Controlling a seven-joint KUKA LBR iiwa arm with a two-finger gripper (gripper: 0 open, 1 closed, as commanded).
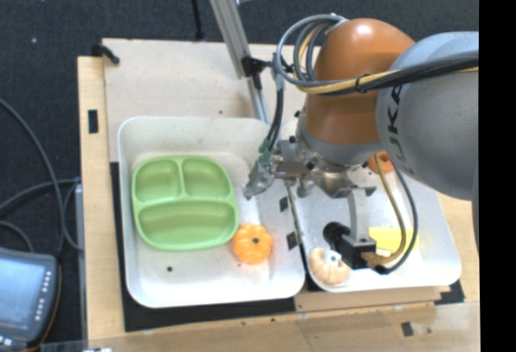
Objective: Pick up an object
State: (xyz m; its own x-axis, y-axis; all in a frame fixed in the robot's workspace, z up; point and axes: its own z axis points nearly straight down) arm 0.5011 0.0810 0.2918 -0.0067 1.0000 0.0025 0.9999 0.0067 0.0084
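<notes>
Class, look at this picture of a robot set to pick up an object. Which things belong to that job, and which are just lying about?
Part of the job:
gripper
green plate
orange pumpkin
pale pumpkin
left bin
right bin

Just lying about:
metal rail
black cable
grey screen

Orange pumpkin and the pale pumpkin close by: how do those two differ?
Colour: the orange pumpkin is bright orange, while the pale pumpkin is creamy white with brownish marks.
Place: the orange pumpkin lies in the left-hand bin, just beside the green plate; the pale pumpkin lies in the right-hand bin, in a near corner.
Both are small, round and about the same size.
</notes>
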